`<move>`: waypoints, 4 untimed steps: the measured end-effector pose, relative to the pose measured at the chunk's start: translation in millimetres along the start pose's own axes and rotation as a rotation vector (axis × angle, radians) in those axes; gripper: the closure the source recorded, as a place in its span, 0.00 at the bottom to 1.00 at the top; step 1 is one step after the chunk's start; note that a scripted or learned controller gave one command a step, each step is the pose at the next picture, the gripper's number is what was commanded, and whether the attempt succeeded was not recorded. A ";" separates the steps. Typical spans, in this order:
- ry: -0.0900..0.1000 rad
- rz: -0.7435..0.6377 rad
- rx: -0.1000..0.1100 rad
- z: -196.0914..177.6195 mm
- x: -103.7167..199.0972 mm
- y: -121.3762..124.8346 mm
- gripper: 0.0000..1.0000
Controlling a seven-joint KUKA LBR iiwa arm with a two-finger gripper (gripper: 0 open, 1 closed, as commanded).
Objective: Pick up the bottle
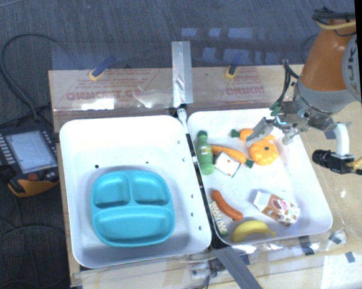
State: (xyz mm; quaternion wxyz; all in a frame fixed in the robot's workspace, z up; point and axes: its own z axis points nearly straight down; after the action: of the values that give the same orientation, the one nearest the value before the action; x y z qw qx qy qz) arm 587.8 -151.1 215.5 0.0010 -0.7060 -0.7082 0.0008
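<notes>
Two white bins are seen side by side on the bench (64, 81). In the left bin (80, 136) a blue tray (133, 207) with three compartments is laid, nearer the bin's front edge. The bottle (203, 151), green with a pale cap, is found in the right bin (308, 180), lying along its left wall near the back, the cap pointed toward the back edge. Just beside the bottle a carrot (228, 151) and a white block (227, 164) are placed, the block touching the carrot. An orange pumpkin (263, 153) is set to their right, and a small orange piece (246, 134) lies behind it. Nearer the bin's front edge a sausage (226, 205), a banana (251, 230) and a printed carton (277, 207) are laid, the banana in the front and the carton toward the front right corner. The gripper (273, 126) is held over the back right part of the right bin, just behind the pumpkin and well apart from the bottle. The state of the fingers cannot be told, and nothing is seen held between them. A pendant (24, 154) is left off the bench, beyond its left edge.
</notes>
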 end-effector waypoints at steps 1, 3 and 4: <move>-0.001 0.150 0.000 111.5 39.4 -1.7 0.00; 0.001 0.426 -0.022 124.6 55.7 -70.9 0.00; -0.001 0.306 0.002 33.3 85.9 -104.0 0.00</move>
State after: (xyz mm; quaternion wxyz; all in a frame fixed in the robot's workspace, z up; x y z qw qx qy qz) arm 483.5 -65.5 182.5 0.0014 -0.8056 -0.5924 0.0019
